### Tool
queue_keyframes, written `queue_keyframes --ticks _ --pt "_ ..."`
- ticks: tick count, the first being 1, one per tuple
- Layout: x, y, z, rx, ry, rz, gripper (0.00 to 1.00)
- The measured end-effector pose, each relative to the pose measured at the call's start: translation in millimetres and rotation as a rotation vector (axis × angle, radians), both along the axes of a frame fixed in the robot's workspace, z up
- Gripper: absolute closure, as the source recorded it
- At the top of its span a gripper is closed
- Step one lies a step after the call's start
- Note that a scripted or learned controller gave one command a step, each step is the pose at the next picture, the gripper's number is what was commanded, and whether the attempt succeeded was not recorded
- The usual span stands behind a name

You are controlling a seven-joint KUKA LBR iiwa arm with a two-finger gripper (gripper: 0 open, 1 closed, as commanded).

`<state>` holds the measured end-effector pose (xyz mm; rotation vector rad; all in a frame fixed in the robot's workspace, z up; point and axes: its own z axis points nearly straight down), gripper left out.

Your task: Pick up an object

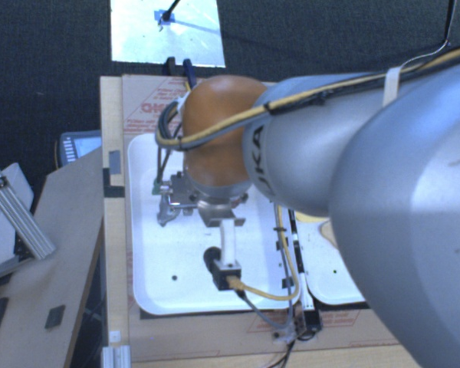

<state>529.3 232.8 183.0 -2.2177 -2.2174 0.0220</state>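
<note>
- Leftmost on my screen is the left bin (155, 251). The gripper (171, 205) hangs over its middle. The white floor to the gripper's left and on its near side is bare apart from a tiny dark speck, too small for me to name.
- The gripper sits under the wrist, and from this slant I see a cluster of metal parts. I cannot tell whether it is apart or together, and I see nothing clamped in it.
- To the gripper's right, the arm (353, 144) covers the far part of both bins, so anything lying beneath it is hidden from me.
- Further right, well apart from the gripper and across the divide, lies the right bin (339, 282). A yellowish piece (327, 232) pokes out from under the arm's edge there. It is the only candidate I can make out for the pick.
- My judgement on handling, from a sliver: it looks flat and pale, so probably light and low to the floor. I cannot judge stiffness, slipperiness or fragility.
- I would want to take it across its narrower width, near its middle. A thin piece may slide on the smooth floor instead of lifting.
</note>
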Motion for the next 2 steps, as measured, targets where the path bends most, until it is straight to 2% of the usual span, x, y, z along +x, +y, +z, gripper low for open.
queue_keyframes --ticks 1,2 --pt "-16.0 -121.2 -101.4 0.005 -0.01 -0.01 0.0" --pt "35.6 -145.0 8.5 0.006 -0.029 -0.002 0.0"
